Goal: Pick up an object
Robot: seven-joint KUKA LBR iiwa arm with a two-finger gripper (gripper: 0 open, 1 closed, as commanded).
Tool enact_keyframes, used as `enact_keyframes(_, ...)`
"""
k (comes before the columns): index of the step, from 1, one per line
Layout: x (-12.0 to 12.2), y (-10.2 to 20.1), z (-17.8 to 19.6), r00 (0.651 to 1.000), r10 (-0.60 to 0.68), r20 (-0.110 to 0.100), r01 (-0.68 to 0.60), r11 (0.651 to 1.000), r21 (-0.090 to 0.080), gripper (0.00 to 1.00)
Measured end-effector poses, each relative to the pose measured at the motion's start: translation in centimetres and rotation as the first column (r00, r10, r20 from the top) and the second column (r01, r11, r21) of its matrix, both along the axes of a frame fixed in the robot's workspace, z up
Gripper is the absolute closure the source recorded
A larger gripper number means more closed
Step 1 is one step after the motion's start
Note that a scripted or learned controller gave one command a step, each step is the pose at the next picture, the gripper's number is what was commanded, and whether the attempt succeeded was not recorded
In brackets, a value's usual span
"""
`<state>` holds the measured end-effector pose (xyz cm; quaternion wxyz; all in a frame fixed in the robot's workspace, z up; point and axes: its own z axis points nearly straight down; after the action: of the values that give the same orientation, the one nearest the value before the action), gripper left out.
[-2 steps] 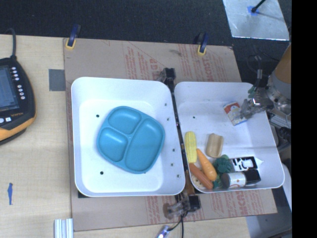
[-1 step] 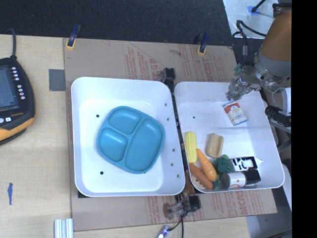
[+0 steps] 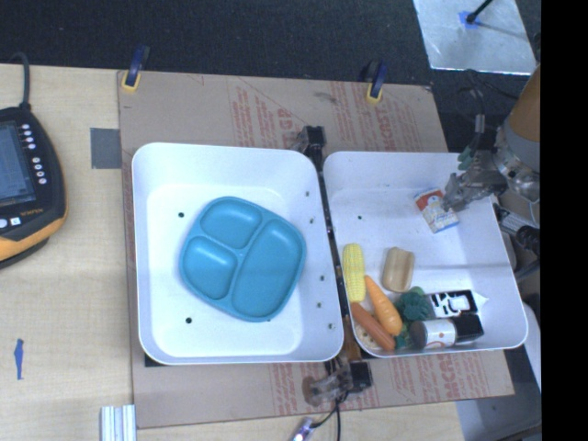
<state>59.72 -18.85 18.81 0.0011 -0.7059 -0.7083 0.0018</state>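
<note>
**Pincer down at the right bin's far side, grasp unconfirmed**

On the tabletop (image 3: 83, 292) to my left sits a pendant (image 3: 23, 186), well apart from the work. The left bin (image 3: 152, 168) carries a blue plate (image 3: 243, 258) with three compartments. In the right bin (image 3: 367, 168), the near end is crowded: a corn cob (image 3: 354, 272), two carrots (image 3: 381, 309) just beside it, a tan block (image 3: 398, 268), a green piece (image 3: 415, 301) and a bottle (image 3: 441, 333) lying on its side.

Further right, near the bin's far edge, a small red-and-white packet (image 3: 434, 209) lies apart from that pile. The pincer (image 3: 464, 189) is right at it, touching or nearly so. I cannot tell how the pincer is set, and I see nothing plainly gripped.

I judge this as the grasp step, with the packet as the target. Next I want a firm close on the packet, then a straight lift clear of the bin wall; a flat packet may slip.
</note>
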Motion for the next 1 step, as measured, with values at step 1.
enact_keyframes(1, 5.61, 3.78, -1.05, 1.000, 0.001, 0.001, -0.001, 1.000, 0.001, 1.00)
